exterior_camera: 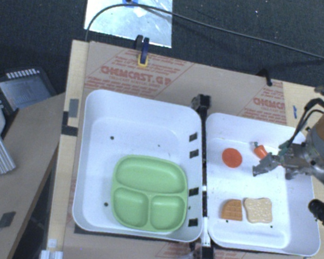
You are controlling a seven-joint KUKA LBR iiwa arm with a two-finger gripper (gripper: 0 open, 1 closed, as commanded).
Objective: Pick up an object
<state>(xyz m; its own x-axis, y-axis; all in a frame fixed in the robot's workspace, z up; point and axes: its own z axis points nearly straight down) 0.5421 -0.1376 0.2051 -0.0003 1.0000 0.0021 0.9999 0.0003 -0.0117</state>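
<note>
Two white bins sit side by side on the bench. The left bin [100,116] holds a green divided plate [149,192] with three compartments, lying flat toward the bin's near side.

The right bin [297,239] holds four small items: a round red-orange piece [232,157] near the bin's middle-left; a small orange piece [260,150] just up and right of it; a waffle-like brown square [232,209] and a slice of toast [258,210] side by side, touching or nearly so, near the front wall.

The arm enters from the right, its orange band above the wrist. The gripper [262,168] hangs over the right bin, just right of the red-orange piece and just below the small orange piece. Nothing visible between the fingers; how far apart they stand cannot be told from this angle.
</note>
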